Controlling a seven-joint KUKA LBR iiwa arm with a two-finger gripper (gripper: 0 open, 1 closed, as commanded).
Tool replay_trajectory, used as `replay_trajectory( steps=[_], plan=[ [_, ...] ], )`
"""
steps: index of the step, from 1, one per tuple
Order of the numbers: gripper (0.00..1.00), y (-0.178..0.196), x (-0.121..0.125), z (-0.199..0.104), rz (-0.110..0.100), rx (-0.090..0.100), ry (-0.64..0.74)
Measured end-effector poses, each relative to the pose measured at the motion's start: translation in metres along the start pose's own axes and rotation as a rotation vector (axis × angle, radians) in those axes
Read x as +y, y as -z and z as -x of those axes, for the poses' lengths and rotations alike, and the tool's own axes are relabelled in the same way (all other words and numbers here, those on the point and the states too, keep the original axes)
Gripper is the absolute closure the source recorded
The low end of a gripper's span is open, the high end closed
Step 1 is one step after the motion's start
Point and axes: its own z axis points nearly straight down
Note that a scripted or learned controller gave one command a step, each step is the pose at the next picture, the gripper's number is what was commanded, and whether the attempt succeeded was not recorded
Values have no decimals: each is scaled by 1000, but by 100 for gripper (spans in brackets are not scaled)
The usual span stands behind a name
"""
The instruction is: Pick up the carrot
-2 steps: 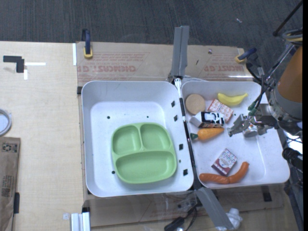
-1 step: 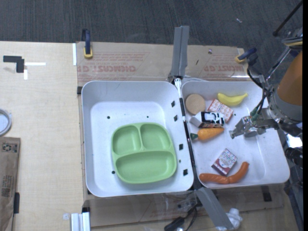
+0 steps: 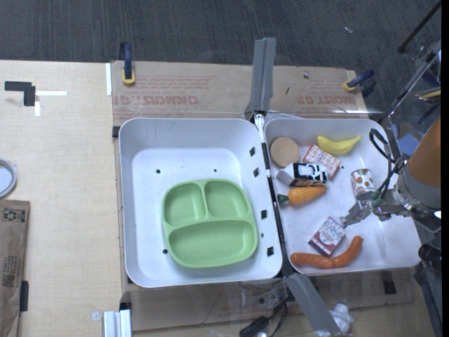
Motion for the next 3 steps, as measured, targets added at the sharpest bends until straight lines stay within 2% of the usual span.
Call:
replay_trajectory(
  steps=[1,2,3],
  plan=[
    [0,-46,48,-78,-1,0,-134],
    [0,-45,123,-66,1,-2,-122],
    [0,55,127,-74,1,-3,-128]
  ],
)
